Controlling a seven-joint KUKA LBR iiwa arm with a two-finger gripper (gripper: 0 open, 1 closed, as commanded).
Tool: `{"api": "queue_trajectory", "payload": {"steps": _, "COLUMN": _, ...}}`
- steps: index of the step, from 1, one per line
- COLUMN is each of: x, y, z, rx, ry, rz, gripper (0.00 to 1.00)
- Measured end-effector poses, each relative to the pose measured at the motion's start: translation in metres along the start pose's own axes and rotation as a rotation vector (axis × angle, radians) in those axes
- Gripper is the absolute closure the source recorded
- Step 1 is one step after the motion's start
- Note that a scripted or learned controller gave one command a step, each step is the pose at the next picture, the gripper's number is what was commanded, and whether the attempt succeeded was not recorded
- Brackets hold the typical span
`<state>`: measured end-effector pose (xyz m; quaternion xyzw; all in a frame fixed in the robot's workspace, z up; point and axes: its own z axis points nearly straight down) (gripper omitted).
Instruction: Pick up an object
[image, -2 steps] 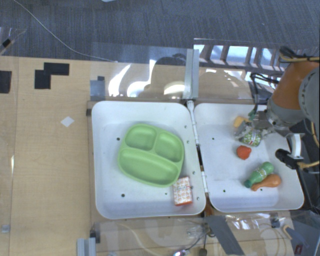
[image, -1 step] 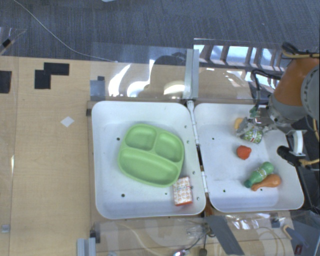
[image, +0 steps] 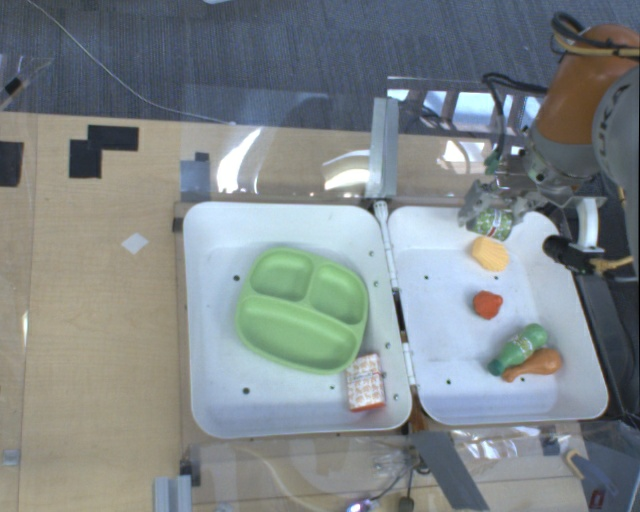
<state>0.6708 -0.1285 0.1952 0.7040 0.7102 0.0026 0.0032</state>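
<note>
Claw (image: 497, 205) hangs over the right white bin's (image: 440, 330) far corner, seemingly pinching a green-and-white crumpled packet (image: 491, 222); we cannot tell how firmly. Just beneath lies a yellow rounded block (image: 490, 254). We judge a shallow pinch could let the packet slip back among the red ball (image: 487, 305) and green bottle (image: 518, 349).

A wooden bench (image: 90, 300) carries black tape marks (image: 100, 148) at its far left. A thin cable (image: 110, 75) crosses the grey carpet (image: 250, 50) beyond.
</note>
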Motion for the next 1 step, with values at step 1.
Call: {"api": "queue_trajectory", "payload": {"steps": 1, "x": 0.0414, "y": -0.0005, "z": 0.0047, "rx": 0.003, "ry": 0.000, "rz": 0.000, "gripper": 1.00}}
